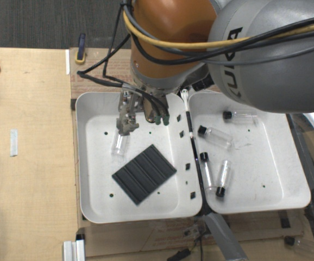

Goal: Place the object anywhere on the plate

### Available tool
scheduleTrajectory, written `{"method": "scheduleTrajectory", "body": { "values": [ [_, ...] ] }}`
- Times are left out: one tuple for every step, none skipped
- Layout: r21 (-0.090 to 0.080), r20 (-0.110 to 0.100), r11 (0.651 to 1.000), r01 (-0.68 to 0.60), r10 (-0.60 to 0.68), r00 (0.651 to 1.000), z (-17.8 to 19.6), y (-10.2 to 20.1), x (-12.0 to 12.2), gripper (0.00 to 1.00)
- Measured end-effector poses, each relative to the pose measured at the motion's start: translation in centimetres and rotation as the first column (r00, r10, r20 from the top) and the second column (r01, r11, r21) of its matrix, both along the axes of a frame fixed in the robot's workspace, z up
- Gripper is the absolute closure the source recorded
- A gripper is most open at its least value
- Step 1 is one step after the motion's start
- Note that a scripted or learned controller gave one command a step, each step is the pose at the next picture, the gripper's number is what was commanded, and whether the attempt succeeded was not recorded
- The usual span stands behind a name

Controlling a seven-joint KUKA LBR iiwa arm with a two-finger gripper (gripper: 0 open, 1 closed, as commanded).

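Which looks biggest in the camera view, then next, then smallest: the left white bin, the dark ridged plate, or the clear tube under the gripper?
1. Left white bin, the biggest by far.
2. Dark ridged plate, lying inside that bin.
3. Clear tube just below the gripper, the smallest. All three lie at about the same depth, so the order is safe.

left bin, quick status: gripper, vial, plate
Gripper low in left bin, clear vial at its fingertips, grip unconfirmed. Dark ridged plate just beside, unobstructed. More vials in right bin.
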State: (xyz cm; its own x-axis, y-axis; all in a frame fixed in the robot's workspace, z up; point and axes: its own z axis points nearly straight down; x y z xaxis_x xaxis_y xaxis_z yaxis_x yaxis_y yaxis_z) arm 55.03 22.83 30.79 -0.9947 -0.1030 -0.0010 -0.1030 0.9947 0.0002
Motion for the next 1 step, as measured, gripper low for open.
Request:
{"method": "scheduleTrajectory", "body": {
  "values": [
    [0.001,0.000,1.000,-0.028,0.028,1.000,-7.67,0.01,1.19,1.00]
  ]
}}
